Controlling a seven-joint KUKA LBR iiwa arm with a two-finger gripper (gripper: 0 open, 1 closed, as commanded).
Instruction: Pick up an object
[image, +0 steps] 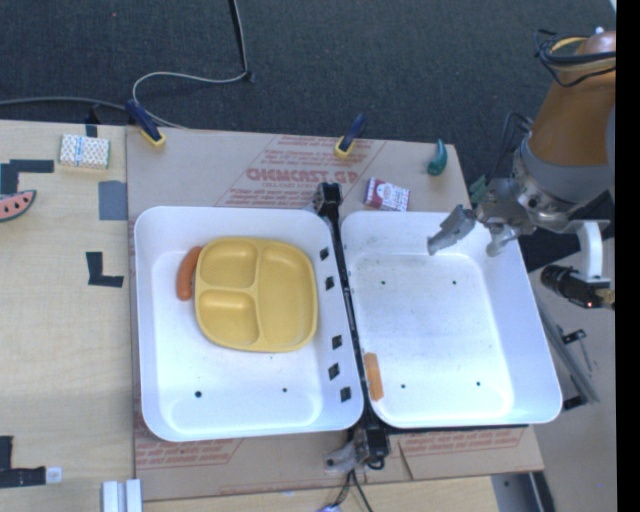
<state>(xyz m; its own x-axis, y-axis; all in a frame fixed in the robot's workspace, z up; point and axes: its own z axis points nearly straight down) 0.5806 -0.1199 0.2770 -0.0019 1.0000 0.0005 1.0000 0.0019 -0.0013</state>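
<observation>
Down at the front of the right bin (500, 400), a small orange carrot (373, 376) lies by the middle wall. Next comes the yellow plate (256, 294) in the left bin (170, 400), with an orange hot dog (185, 274) touching its left side. Farthest back, the hand (470, 232) hangs open with nothing in it over the right bin's back edge; I think it is picking a target and must go forward and down to the carrot.

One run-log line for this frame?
gripper: over right bin far edge, nothing held | yellow plate, orange piece: left bin | small orange piece: right bin
</observation>
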